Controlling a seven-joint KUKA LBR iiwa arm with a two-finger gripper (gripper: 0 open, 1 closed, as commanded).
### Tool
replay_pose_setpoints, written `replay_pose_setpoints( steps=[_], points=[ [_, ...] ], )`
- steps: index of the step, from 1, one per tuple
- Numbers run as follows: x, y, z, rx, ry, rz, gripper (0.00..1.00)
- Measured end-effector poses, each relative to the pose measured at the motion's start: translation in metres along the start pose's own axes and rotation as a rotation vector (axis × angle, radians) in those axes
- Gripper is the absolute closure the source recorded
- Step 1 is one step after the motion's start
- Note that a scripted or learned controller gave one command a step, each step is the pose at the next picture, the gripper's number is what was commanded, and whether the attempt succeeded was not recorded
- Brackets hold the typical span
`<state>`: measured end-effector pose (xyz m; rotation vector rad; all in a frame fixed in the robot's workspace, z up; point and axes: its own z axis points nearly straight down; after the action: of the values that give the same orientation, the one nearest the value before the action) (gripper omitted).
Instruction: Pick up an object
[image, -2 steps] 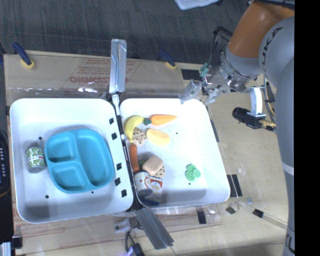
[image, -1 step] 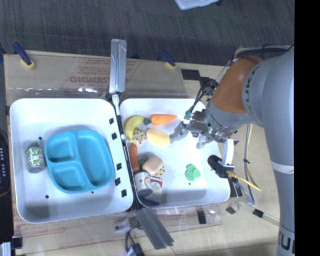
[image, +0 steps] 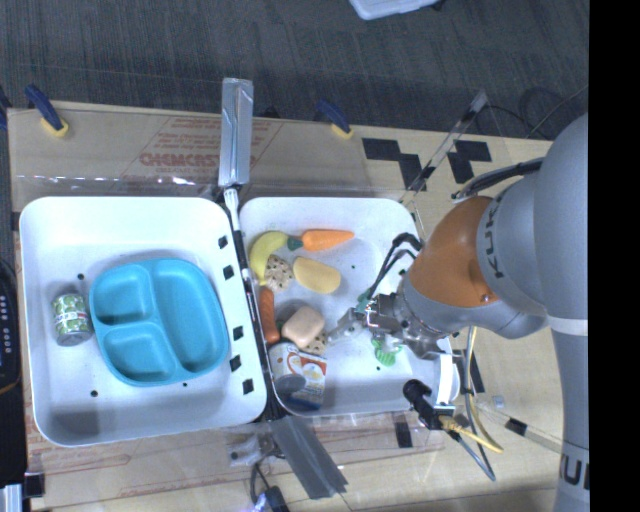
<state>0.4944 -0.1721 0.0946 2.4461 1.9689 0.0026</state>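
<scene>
Over the right-hand bin (image: 400, 215), the KUKA arm's gripper (image: 368, 318) hangs low at about three o'clock from the toy food cluster; how wide its fingers stand cannot be told. Nearest, just beside its tip at nine o'clock, lies a tan bread-like block (image: 303, 326); a yellow potato shape (image: 316, 274), carrot (image: 327, 239) and banana (image: 263, 251) sit toward eleven. Risk: crowded pieces could be nudged aside, or the rounded block may slip from a glancing pinch.

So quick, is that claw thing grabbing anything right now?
Gripper: low in the right bin, beside the tan bread piece; whether it grips anything cannot be told.
</scene>
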Motion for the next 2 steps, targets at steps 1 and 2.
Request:
replay_pose_setpoints(
  steps=[1, 2],
  points=[
    [0.089, 0.056, -0.04, 0.003, 0.003, -0.036, 0.0],
    [0.033, 0.005, -0.001, -0.001, 0.002, -0.082, 0.0]
  ],
)
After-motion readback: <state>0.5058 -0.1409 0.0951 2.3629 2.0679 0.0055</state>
